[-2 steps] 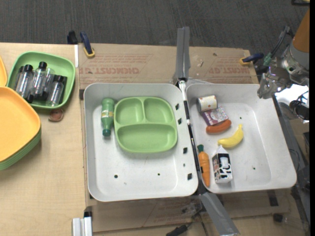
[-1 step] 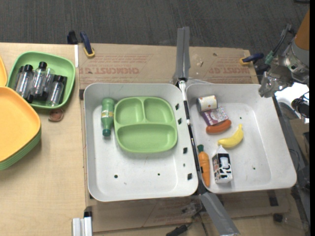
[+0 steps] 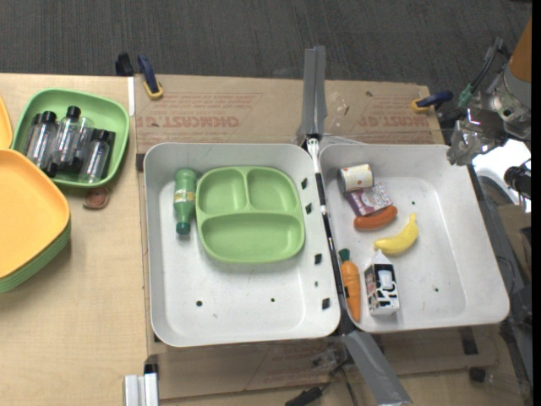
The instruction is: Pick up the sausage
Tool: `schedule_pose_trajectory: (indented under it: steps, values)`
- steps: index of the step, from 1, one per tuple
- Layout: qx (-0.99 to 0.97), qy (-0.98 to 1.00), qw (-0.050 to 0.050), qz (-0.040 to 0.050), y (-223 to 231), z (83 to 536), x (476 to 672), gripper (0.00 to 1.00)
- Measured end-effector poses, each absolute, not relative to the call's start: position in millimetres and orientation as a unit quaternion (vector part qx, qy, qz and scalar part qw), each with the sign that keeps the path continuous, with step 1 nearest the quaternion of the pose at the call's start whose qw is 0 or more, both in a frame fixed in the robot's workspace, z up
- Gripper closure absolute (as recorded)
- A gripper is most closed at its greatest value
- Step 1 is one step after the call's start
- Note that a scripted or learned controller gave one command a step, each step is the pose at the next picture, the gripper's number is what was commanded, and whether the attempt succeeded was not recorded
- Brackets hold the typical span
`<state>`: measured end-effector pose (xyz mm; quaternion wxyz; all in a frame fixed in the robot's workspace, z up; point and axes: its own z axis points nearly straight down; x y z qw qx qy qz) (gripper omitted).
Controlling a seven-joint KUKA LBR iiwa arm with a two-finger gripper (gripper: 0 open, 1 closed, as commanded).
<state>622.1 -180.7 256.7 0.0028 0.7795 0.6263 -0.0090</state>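
We see the sausage point(image 3: 374, 219) in the right bin point(image 3: 456, 252), just beside the banana point(image 3: 399, 236), with open floor to its right. The end effector point(image 3: 467, 142) hangs over the bin's far right edge.

Cardboard sheet point(image 3: 254, 112) under the bins — upside-down red print, unreadable.

You see the sausage point(image 3: 374, 219) in the right bin point(image 3: 456, 252), between a purple packet point(image 3: 370, 200) and a banana point(image 3: 399, 237).
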Motion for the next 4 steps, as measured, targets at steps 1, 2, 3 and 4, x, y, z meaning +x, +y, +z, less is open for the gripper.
schedule_pose_trajectory:
  steps: [1, 2, 3, 4]
  values:
    - [0.779, 0.627, 0.003, -0.0097, -181.3, 264.7, 622.4, 1.00]
    - [0.778, 0.628, 0.003, -0.0106, -181.9, 272.3, 622.6, 1.00]
    - [0.777, 0.630, 0.003, -0.0115, -182.4, 280.1, 622.8, 1.00]
    - [0.776, 0.631, 0.003, -0.0123, -182.9, 287.8, 623.1, 1.00]
